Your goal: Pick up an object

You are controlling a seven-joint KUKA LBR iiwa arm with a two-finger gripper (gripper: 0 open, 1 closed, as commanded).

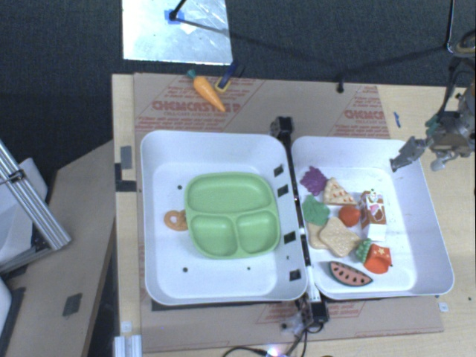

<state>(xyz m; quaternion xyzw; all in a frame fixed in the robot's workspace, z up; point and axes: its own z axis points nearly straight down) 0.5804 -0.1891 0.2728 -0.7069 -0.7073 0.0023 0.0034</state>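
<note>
A: Looking down from the fixed camera, where is the gripper (pixel 418 158)?

B: At the right edge, above the far right corner of the right bin (pixel 435 222). It looks raised rather than down among the toys, and nothing sits between its fingers. Whether they are apart or together I cannot tell; they are small and blurred.

A: So nothing picked yet. What could it take?

B: The right bin holds a cluster of toy food toward its left half: purple grapes (pixel 314 178), a pizza slice (pixel 338 193), a green leafy piece (pixel 315 212), a tomato (pixel 349 216), a slice of toast (pixel 337 237), a watermelon wedge (pixel 349 274), plus a red and green piece (pixel 375 257) near the front. They lie touching or just beside one another, probably tipped in loose.

A: And the left bin (pixel 160 199)?

B: A green divided tray (pixel 227 214) in its middle, and a small pretzel (pixel 176 220) just beside the tray's left rim.

A: Anything outside?

B: A toy carrot (pixel 208 93) on the cardboard behind the left bin, likely out of play.
</note>
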